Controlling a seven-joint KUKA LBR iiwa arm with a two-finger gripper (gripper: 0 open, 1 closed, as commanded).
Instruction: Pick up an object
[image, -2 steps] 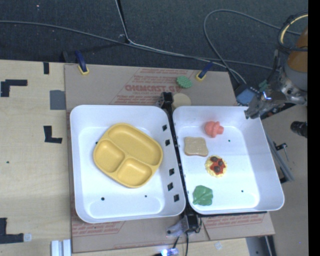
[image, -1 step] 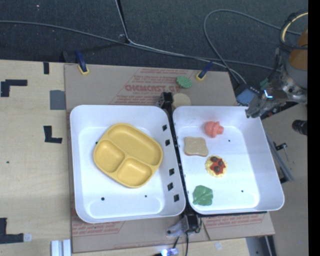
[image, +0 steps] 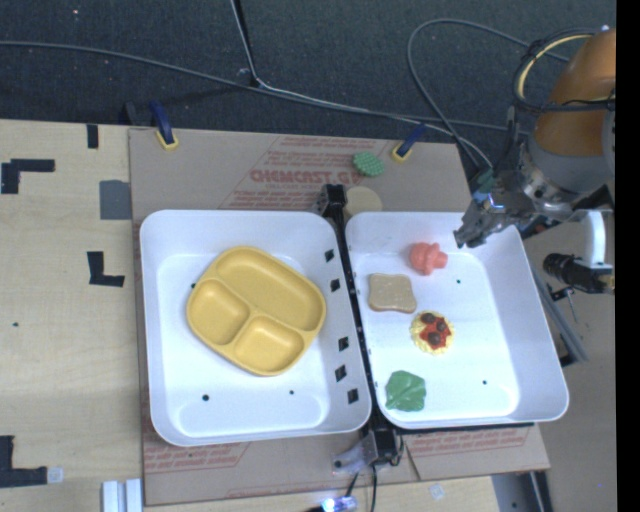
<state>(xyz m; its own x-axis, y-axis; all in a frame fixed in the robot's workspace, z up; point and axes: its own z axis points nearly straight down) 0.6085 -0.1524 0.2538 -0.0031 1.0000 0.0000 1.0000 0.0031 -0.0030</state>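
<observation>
In the camera view we look down on the surface (image: 60, 300), a pale wooden top with a brown cardboard sheet (image: 290, 175) laid under two white bins. The left bin (image: 170, 240) holds a yellow tray (image: 255, 310) with three compartments, lying at a slant near the bin's middle. The right bin (image: 520, 330) holds four small pieces, all apart from one another: a red piece (image: 427, 257) near the far end, a tan toast slice (image: 391, 293) just below and left of it, a round yellow piece with red and dark bits on top (image: 433, 332) near the middle, and a green piece (image: 405, 390) at the near end, close to the divider between the bins.

The arm (image: 575, 110) comes in from the upper right, its orange band showing at the top edge. The claw (image: 473, 235) hangs over the far right corner of the right bin, pointing down and to the left, near the red piece but apart from it. We see nothing between its fingers; how far they stand apart we cannot tell, since they are small and dark.

On the cardboard beyond the bins lie a green piece (image: 368, 162) and a pale round one (image: 364, 197) just below it. Cables (image: 300, 95) run across the dark floor at the top.
</observation>
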